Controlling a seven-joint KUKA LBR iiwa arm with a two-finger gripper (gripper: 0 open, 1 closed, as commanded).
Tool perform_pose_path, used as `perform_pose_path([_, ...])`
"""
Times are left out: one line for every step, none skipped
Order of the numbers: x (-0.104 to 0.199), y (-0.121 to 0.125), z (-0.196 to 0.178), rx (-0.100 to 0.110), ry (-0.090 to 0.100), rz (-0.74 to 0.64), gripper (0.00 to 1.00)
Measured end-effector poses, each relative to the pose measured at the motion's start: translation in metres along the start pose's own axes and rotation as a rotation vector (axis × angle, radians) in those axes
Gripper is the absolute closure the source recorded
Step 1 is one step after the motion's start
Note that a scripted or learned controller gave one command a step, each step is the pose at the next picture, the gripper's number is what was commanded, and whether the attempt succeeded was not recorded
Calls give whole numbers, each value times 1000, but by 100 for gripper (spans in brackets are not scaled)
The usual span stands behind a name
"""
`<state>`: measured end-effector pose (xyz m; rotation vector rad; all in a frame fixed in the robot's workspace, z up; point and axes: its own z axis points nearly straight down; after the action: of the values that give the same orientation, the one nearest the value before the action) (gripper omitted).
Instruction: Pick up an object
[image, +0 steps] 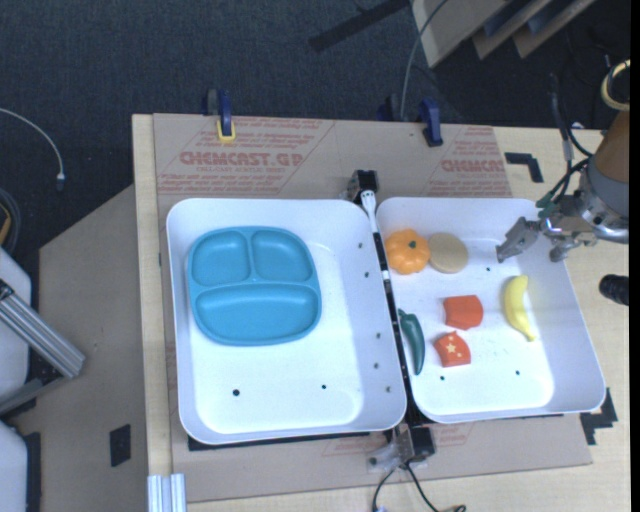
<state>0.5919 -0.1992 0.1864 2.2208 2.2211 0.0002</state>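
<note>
The right bin (560, 390) holds several toy foods: an orange pumpkin (407, 251), a tan round piece (448, 253), a red block (463, 311), a red strawberry-like piece (453, 349), a green pepper (411, 339) by the left wall and a yellow banana (517, 305). My gripper (537, 241) hangs over the bin's far right part, above and slightly right of the banana. Its two fingers are spread apart with nothing between them.
The left bin (340, 390) holds a blue divided plate (256, 283). Blue clamps (221, 116) sit on the cardboard at the back edge. Black clips join the two bins in the middle, and cables run behind the bench.
</note>
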Motion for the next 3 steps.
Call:
perform_pose_path([5, 0, 63, 8, 3, -1, 0])
perform_pose_path([3, 5, 96, -15, -8, -2, 0])
perform_pose_path([3, 6, 84, -18, -8, -2, 100])
